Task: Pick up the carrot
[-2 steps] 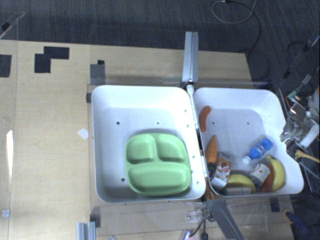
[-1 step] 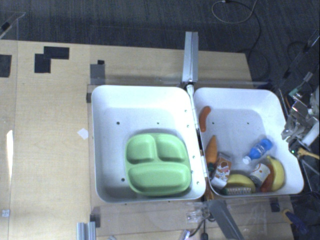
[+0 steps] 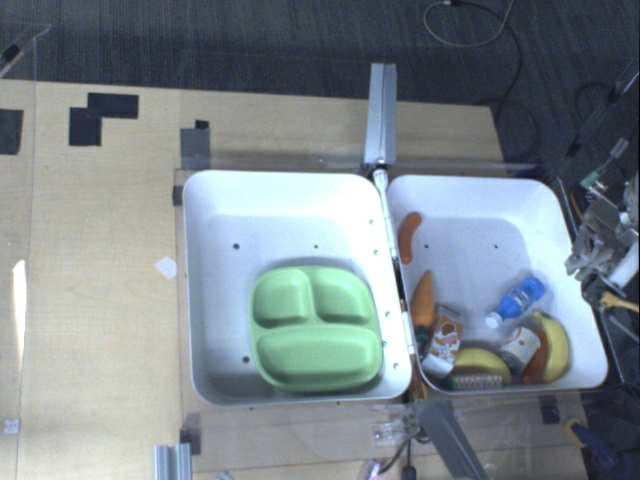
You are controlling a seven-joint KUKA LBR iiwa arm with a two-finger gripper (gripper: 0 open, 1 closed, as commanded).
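Nearest the camera, along the front wall of the right bin [image 3: 560,208], a cluster of groceries sits packed together: a small carton [image 3: 443,340] with a red and white printed face whose writing is too small to read, a yellow sponge-like block [image 3: 478,363], a small can [image 3: 519,348] with an illegible label, and a banana [image 3: 553,343] curving against the front right corner. Just behind them a clear water bottle [image 3: 516,302] with a blue cap and label lies tilted; no brand can be made out. The carrot [image 3: 424,299] lies against the left wall of the right bin, just beside the divider, touching the top of the carton. Its long axis runs roughly front to back, thick end toward the carton and narrow tip pointing away toward the far wall. Farther back along the same wall lies a reddish sausage [image 3: 409,236], apart from the carrot. In the left bin [image 3: 215,228] rests a green compartment plate [image 3: 316,325]. The gripper [image 3: 598,248] hangs at the right bin's right rim, well apart from the carrot across the bin's width; whether it is spread or closed cannot be told.
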